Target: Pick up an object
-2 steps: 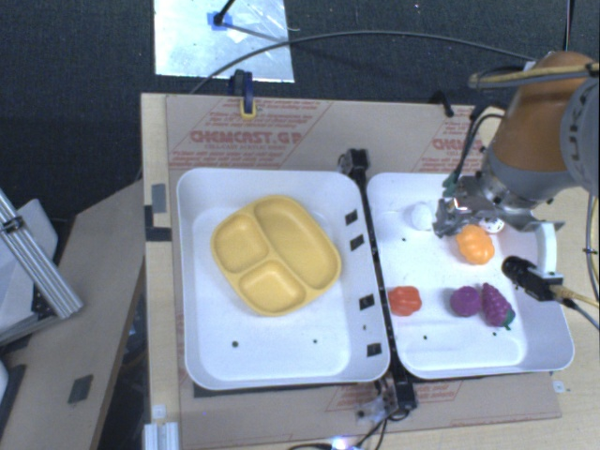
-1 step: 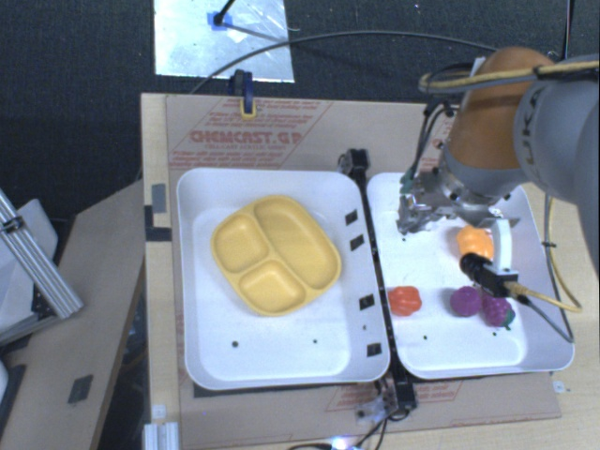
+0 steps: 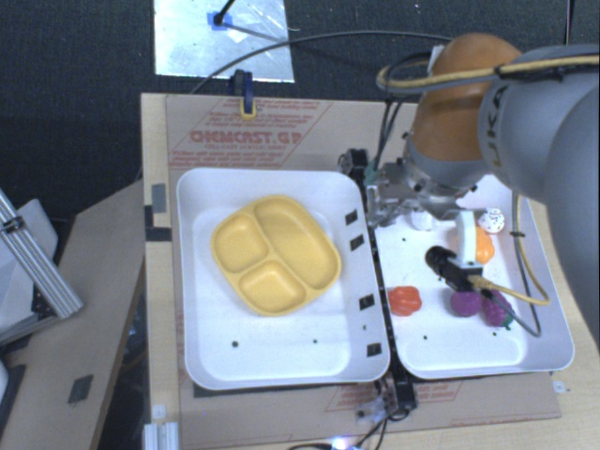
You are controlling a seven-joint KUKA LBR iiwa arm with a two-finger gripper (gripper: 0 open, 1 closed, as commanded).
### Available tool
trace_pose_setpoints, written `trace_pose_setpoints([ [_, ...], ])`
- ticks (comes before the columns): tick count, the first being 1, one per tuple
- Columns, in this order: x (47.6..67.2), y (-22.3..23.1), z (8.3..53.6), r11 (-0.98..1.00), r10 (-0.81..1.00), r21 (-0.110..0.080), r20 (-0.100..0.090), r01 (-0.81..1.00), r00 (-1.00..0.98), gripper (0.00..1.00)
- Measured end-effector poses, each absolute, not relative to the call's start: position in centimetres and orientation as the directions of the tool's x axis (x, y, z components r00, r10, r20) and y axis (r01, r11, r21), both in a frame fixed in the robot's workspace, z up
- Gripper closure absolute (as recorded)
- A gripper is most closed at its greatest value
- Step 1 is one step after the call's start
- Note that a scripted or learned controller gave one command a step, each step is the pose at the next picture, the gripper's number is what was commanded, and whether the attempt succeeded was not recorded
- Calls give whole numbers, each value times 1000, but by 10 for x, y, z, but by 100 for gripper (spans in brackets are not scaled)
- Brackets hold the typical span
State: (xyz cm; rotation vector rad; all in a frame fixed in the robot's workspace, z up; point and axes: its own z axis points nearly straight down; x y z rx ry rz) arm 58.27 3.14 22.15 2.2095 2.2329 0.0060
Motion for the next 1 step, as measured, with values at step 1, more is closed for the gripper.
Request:
trace_pose_setpoints([
  [1,588,91,232,11,1000,3,3,1000,-11,100],
])
